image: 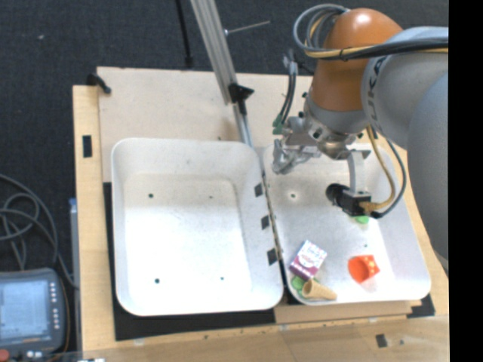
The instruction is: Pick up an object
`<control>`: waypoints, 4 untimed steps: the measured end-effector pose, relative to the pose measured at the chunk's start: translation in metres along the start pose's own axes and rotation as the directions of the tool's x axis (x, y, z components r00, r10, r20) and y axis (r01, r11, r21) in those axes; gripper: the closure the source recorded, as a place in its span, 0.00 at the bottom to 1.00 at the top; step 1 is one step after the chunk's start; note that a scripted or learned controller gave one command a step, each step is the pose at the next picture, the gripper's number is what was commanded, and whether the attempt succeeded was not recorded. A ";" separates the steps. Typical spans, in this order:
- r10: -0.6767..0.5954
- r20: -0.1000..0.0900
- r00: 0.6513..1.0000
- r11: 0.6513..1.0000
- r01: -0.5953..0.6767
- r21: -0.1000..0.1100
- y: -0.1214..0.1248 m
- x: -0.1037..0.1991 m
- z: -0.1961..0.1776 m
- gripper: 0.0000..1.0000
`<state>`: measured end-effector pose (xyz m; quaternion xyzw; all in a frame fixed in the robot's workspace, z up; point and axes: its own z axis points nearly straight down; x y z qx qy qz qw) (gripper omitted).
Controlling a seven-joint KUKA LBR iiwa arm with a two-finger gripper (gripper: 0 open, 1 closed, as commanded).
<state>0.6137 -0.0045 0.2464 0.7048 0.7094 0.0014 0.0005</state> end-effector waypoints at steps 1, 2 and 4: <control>0.001 0.001 1.000 1.000 -0.001 0.000 0.027 0.046 0.007 1.00; 0.001 0.001 1.000 1.000 -0.001 0.000 0.029 0.092 0.000 1.00; -0.001 0.004 1.000 1.000 0.001 0.002 0.046 0.093 0.006 0.00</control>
